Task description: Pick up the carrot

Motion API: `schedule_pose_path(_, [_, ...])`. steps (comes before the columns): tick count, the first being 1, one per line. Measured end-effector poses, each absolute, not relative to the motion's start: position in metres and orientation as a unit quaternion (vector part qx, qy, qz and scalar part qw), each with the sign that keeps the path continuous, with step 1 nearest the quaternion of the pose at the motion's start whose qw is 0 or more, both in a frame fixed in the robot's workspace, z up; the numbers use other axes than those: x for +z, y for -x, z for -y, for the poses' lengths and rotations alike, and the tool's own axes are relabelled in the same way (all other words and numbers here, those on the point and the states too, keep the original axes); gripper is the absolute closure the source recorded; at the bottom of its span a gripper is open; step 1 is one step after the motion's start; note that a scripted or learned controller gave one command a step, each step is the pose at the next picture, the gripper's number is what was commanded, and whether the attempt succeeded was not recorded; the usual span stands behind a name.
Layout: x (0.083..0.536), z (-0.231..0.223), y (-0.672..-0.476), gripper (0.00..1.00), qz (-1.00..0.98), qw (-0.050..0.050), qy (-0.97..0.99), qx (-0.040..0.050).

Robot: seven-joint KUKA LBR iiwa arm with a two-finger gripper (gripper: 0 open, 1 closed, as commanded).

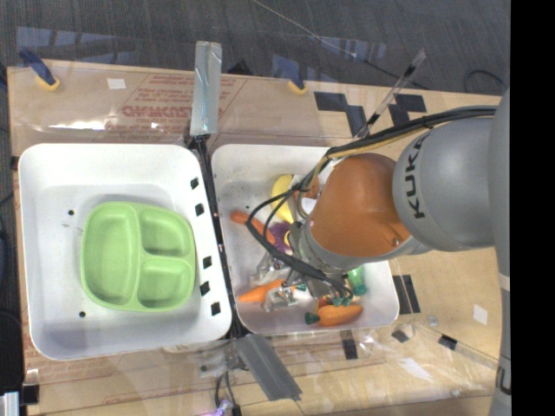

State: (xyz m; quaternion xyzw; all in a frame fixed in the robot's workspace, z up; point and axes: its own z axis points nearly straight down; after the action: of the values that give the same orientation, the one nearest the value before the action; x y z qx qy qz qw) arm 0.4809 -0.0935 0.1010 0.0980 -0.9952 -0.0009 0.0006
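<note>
Desk: brown cardboard under clear plastic sheeting, taped down, carrying two shallow white bins side by side.
Left bin: holds a green divided plate, lying flat near its middle.
Right bin: crowded with toy food under the arm.
Arm: grey, with an orange band, reaching in from the right and hanging low over the right bin.
Claw: down among the items at the near side of the right bin; whether it is wide or narrow I cannot tell.
Carrot: orange with a green top, lying at the near edge of the right bin, just right of the claw.
Other items: a yellow piece toward the far side, a purple piece beside the cables, an orange stick left of the claw.
</note>
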Motion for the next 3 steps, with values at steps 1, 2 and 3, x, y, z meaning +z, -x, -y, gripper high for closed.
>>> schedule_pose_path(1, [0.256, 0.075, -0.487, 1.00, 0.990, -0.006, -0.140, 0.0019])
schedule_pose_path(2, [0.263, 0.074, -0.487, 1.00, 0.990, -0.004, -0.142, 0.0009])
schedule_pose_path(3, [0.273, 0.073, -0.488, 1.00, 0.990, -0.005, -0.144, 0.0013])
